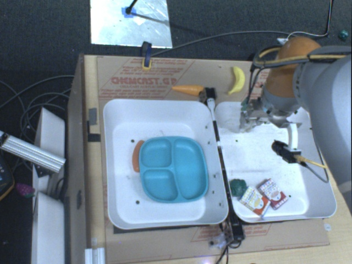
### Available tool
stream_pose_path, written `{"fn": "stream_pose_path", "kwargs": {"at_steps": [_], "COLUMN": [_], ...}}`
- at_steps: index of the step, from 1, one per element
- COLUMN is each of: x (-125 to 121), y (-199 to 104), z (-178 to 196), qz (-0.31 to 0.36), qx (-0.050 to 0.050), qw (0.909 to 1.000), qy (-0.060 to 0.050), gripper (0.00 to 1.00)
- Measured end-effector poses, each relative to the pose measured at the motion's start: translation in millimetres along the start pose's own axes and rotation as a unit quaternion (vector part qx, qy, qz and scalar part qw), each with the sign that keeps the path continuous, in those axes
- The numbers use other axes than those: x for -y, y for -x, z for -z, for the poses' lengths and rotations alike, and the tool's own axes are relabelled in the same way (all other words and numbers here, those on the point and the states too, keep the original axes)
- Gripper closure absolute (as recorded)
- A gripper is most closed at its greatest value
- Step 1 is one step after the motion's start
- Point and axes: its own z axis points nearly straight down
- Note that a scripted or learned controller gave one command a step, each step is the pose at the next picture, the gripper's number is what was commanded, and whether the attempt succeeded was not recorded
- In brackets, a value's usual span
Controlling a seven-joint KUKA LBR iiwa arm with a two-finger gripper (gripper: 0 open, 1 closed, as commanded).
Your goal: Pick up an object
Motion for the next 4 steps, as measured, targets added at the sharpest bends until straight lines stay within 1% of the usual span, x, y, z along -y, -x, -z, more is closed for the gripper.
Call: {"fn": "stream_pose_path", "kwargs": {"at_steps": [1,2,4], "x": [0,-18,-18], "y": [0,-12,-12], "z": [0,-11,-11], "qz": [0.0,-0.002,-0.001], "qx": [0.0,-0.001,0.0], "qw": [1.0,1.0,1.0], "qy": [0.0,-0.001,-0.001], "gripper": [0.0,0.0,0.0]}}
